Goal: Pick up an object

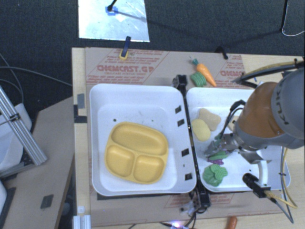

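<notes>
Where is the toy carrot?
The toy carrot lies on the bench behind the right bin, outside its far rim, beside a green toy.

arm point(267, 116) comes in from the right, orange band up top, wrist bent down low; tool point(217, 149) points left, fingers too blurry to read

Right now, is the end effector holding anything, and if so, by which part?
Cannot be told. The end effector is low in the right bin, over a green and purple toy beside the yellow piece, but no grip on anything is visible.
</notes>
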